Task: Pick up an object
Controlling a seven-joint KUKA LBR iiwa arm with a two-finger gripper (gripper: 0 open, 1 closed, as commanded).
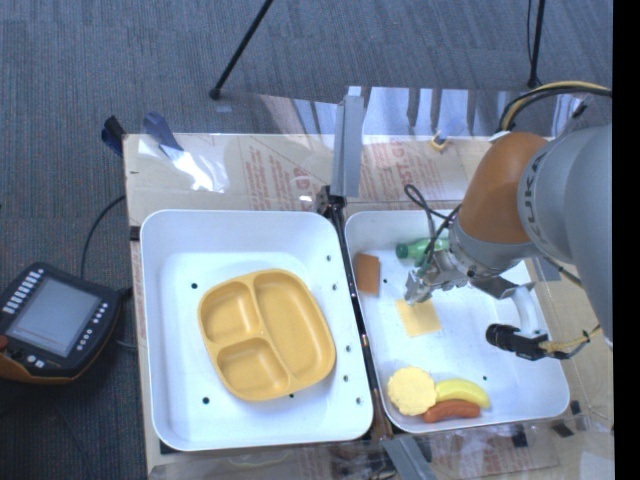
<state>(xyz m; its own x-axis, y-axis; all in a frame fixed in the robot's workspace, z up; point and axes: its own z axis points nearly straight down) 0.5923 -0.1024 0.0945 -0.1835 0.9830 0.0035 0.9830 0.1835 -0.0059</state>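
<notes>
The gripper (418, 290) is hanging just above the yellow cheese slice (418, 318) lying in the right bin (540, 393), nothing lifted yet, grasp and lift remaining.

A cardboard-topped bench (260, 168) carries two shallow white plastic bins: the right-hand bin (530, 393) directly beneath the gripper (416, 288), the left-hand bin (170, 268) well off to its left.

Grey carpet (120, 38), tripod legs (245, 38)
</notes>
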